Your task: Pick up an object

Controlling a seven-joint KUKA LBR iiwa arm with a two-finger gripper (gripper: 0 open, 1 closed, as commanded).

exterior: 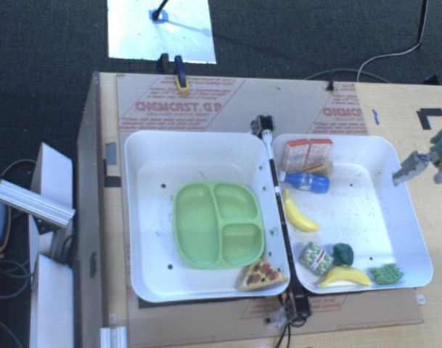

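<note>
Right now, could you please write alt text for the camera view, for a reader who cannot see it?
Two shallow white bins sit side by side: the left white bin holds a green divided plastic tray and a toy pizza slice, the right white bin two yellow toy bananas, a blue bottle, an orange carton and green toy foods. The grey tool hovers at the right bin's right rim.

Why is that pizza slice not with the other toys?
The pizza slice does look stray: it lies in the left bin against the green tray's lower corner, while the other toy food lies in the right bin.
</note>
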